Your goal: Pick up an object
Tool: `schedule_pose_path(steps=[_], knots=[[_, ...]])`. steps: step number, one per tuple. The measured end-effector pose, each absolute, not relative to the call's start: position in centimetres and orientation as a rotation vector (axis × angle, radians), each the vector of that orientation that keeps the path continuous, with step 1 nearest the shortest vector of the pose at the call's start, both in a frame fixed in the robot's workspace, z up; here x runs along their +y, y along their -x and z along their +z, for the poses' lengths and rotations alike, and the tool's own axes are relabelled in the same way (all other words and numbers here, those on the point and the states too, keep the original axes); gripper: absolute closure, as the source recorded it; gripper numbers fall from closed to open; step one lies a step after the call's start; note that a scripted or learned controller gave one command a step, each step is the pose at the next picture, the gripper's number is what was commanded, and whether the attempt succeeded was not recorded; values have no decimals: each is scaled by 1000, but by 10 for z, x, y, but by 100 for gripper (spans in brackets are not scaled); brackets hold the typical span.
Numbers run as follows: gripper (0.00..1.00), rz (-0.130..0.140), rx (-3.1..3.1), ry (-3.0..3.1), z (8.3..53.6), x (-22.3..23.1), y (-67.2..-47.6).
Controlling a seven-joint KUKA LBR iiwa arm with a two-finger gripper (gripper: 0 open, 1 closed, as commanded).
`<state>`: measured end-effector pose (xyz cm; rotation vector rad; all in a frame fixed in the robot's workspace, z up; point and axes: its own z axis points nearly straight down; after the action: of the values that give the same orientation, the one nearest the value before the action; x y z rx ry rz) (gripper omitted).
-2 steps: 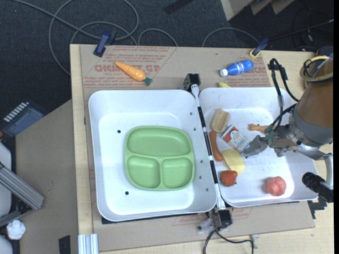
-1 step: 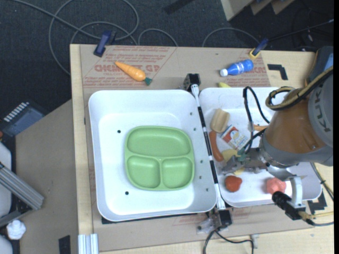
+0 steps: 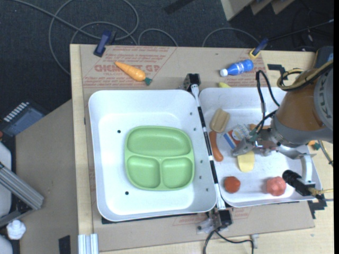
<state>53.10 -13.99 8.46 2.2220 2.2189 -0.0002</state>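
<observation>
Hovering in the right bin (image 3: 275, 97), gripper (image 3: 248, 144) sits just above the yellow piece (image 3: 246, 163), grip state unreadable; piece looks light, smooth plastic, likely slippery, so pinch across its narrow sides.

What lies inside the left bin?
Inside the left bin lies a green tray with three compartments, nothing in them. Whatever is beneath the tray is covered.

The bench (image 3: 79, 142) bears two white bins (image 3: 103, 142), a toy carrot (image 3: 131, 71) and a blue bottle (image 3: 237, 67)
</observation>
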Motion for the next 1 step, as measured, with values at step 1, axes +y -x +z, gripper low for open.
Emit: schedule_pose_path(steps=[1], knots=[[0,-1,2222,-2224,84,-134,-522]])
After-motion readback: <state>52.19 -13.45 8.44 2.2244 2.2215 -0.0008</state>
